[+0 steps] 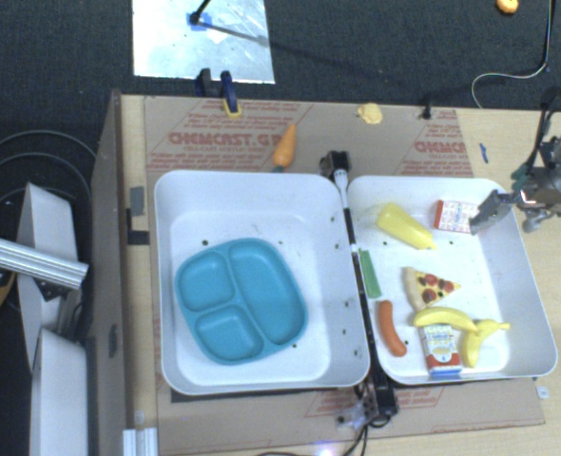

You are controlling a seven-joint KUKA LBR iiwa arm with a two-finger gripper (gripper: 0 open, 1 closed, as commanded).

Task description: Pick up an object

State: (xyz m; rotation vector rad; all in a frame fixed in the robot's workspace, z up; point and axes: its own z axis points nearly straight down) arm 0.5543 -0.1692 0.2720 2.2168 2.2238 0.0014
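The right bin (528, 283) holds several toy foods. A yellow squeeze bottle (404, 226) lies at its back, and a red-and-white box (454, 216) sits just right of the bottle. A pizza slice (431, 285), a sausage (392, 327), a banana (461, 322) and a small red-and-white carton (439, 347) lie toward the front. A green stick (368, 274) rests along the left wall. My gripper (512, 215) hangs over the bin's back right corner, just right of the red-and-white box. It is open, with nothing between its fingers (490, 210).
The left bin (185, 217) holds a blue divided plate (241, 297). An orange carrot (284, 146) and a yellow lump (370, 114) lie on the cardboard behind the bins. A black clip (337, 166) sits where the bins meet.
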